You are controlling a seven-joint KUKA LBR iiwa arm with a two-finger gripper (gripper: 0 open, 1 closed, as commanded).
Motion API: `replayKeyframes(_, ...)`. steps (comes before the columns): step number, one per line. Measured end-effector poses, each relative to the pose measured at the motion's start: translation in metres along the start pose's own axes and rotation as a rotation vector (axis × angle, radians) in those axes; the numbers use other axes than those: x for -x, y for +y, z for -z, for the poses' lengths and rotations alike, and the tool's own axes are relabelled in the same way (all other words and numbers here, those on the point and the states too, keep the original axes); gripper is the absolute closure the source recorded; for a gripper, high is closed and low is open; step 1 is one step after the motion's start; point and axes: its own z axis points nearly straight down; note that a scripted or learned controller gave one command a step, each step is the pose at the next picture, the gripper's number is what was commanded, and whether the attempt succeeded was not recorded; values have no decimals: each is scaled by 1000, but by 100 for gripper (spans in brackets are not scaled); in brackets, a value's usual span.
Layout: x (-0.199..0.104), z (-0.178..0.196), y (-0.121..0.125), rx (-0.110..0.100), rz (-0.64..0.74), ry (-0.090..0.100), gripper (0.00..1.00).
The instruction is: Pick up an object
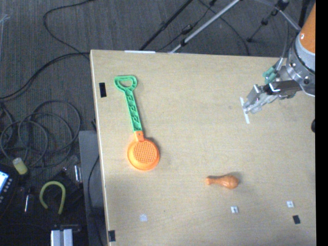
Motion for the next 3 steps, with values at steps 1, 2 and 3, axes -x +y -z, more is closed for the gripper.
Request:
replayKeyframes(1, -16, -26, 71, 1, 136, 0, 100)
replayKeyframes(2, -27, -22, 17, 1, 307, 0, 100)
replayKeyframes(3, -55, -149, 0, -1, 338, 3, 100)
